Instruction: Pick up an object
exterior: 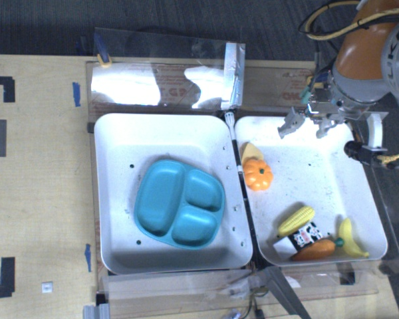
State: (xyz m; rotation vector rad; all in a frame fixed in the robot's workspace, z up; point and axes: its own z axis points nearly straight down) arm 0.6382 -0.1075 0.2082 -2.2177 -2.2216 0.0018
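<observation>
The likeliest things to pick all lie in the right bin. A small orange pumpkin sits against that bin's left wall, with a yellow wedge touching it on the far side. Down at the bin's near edge lies a cluster: a corn cob (tilted, tip toward the bin's middle), a black-and-white piece just under it, a carrot along the near wall, and a banana in the near right corner.

The hand hangs over the bin's far edge, well apart from the pumpkin and farther yet from the cluster — its two fingers spread apart, nothing between them.

Left of this bin, touching it, is the other bin, which holds a blue divided plate with three compartments. Both rest on the bench.
</observation>
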